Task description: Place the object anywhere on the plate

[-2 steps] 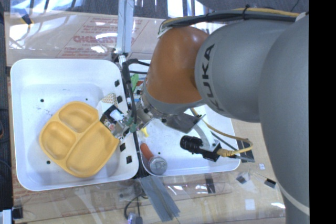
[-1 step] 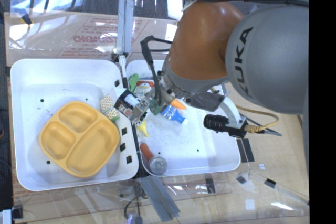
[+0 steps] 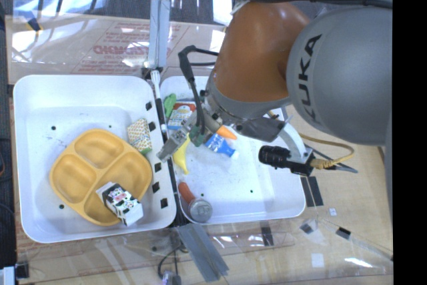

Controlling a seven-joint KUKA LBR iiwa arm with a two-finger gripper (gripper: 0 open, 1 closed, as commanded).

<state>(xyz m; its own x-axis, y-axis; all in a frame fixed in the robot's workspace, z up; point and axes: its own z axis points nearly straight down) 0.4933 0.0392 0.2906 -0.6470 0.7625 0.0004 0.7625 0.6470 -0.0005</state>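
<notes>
In the left bin (image 3: 40,97) lies the yellow plate (image 3: 93,173), divided into compartments, taking up the near middle of the bin floor. A small white block with dark and coloured print (image 3: 121,202) rests on the plate's near right rim, partly on the plate and partly over its edge. Just beyond the plate's far right edge sits a patterned, cream-coloured object (image 3: 139,133), touching neither the plate nor the block as far as I can tell.

Past the divider, in the right bin (image 3: 267,200), a cluster lies along the left wall: a green item (image 3: 171,103) at the far end, a white printed carton (image 3: 180,118) beside it, a yellow banana-like piece (image 3: 181,155) nearer, and a blue and white packet with an orange tip (image 3: 222,141) just right of those. At the near left corner stands a silver can (image 3: 201,210) with a red-orange piece (image 3: 185,192) touching it.

My gripper (image 3: 195,130) hangs over that cluster, at the carton, but my wrist hides the fingers, so I cannot tell whether they are spread or pinching anything. My grey arm (image 3: 340,70) fills the far right.
</notes>
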